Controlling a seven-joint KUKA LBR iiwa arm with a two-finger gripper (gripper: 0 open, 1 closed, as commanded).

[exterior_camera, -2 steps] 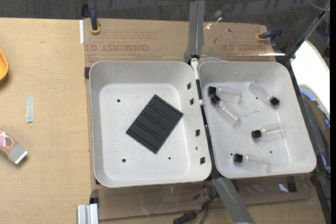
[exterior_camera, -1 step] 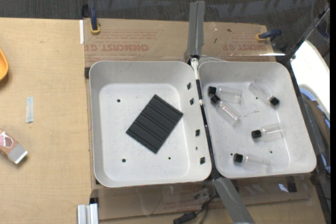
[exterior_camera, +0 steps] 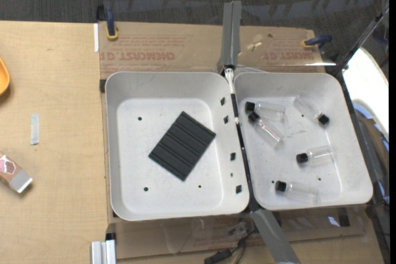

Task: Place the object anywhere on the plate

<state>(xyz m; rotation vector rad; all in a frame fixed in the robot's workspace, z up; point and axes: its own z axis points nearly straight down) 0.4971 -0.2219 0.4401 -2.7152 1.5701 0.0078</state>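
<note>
- Task not started, judging by layout: dark ribbed plate (exterior_camera: 182, 145) lying flat and bare in left bin (exterior_camera: 112, 133), tilted diagonally, near centre.
- Candidate objects: five clear vials (exterior_camera: 317, 154) with black caps, all lying loose in right bin (exterior_camera: 354, 133), well apart from plate.
- Two vials near the bin divider close together, possibly touching; other three spread out singly.
- Left to do: pick one vial, carry across divider, set down on plate.
- Jaws: spread and hold cannot be told here; nothing seen pinched or touched.
</note>
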